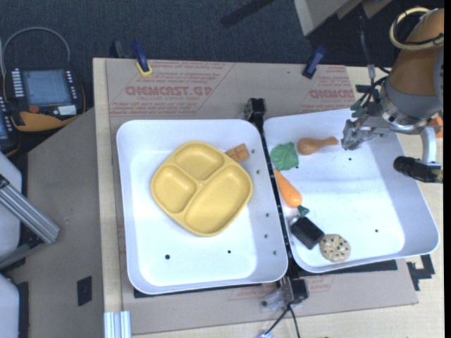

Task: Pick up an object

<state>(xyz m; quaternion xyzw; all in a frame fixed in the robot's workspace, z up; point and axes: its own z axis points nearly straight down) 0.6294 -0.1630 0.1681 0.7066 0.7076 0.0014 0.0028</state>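
1. The gripper (pixel 350 138) is seen at the right bin's (pixel 394 210) 1 o'clock; whether it is released or clenched cannot be told.
2. A drumstick (pixel 316 145) is placed just beside it, at 9 o'clock.
3. A yellow plate (pixel 202 187) is set in the left bin (pixel 141 210).

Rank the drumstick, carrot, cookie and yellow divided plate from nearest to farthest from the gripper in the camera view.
From the gripper:
1. Drumstick, beside it in the right bin.
2. Carrot, by the bins' divider.
3. Cookie, right bin's near edge.
4. Yellow divided plate, left bin.
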